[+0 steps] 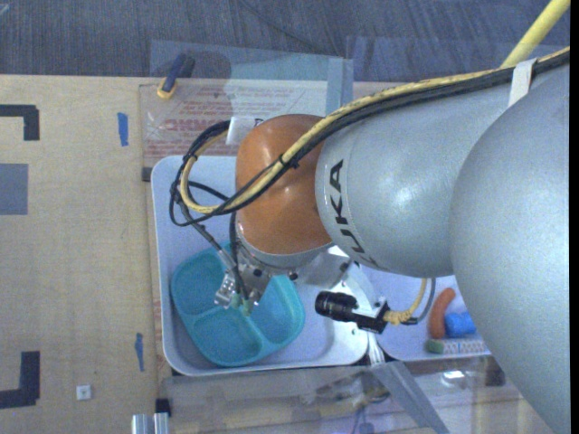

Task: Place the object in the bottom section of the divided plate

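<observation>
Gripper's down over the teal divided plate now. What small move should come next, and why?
Probably a short shift toward the view's bottom edge. The gripper sits low over the middle of the divided plate, near where its dividers meet, and the bottom section lies just below that. Whether the fingers carry anything I cannot tell, so move slowly before any release.

The grey arm is extended in from the right. Its orange-banded wrist is bent steeply downward. The pincer is pointed down, low.
</observation>
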### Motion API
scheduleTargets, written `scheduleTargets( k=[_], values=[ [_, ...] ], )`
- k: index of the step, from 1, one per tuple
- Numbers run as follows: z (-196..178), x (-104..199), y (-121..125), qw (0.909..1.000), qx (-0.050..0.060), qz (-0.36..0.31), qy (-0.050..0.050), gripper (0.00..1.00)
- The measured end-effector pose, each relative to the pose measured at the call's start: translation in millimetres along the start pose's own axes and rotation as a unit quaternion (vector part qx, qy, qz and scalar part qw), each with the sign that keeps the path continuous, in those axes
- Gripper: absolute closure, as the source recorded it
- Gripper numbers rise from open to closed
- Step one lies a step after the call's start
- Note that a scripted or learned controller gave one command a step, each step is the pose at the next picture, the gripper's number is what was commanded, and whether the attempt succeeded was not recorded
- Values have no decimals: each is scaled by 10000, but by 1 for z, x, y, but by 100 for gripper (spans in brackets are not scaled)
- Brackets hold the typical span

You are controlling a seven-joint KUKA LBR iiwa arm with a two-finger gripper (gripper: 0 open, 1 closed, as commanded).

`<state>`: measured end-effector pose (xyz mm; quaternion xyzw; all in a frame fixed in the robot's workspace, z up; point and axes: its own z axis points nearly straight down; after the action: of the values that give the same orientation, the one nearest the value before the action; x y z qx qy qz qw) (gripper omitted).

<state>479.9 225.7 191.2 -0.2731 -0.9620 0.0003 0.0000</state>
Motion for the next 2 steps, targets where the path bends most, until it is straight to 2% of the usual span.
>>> scheduleTargets(
  k=[1, 2],
  values=[
    [73, -1, 2, 9992, -27, -401, -5, 100],
    [20, -53, -82, 9937, -5, -1124, -4, 100]
  ],
)
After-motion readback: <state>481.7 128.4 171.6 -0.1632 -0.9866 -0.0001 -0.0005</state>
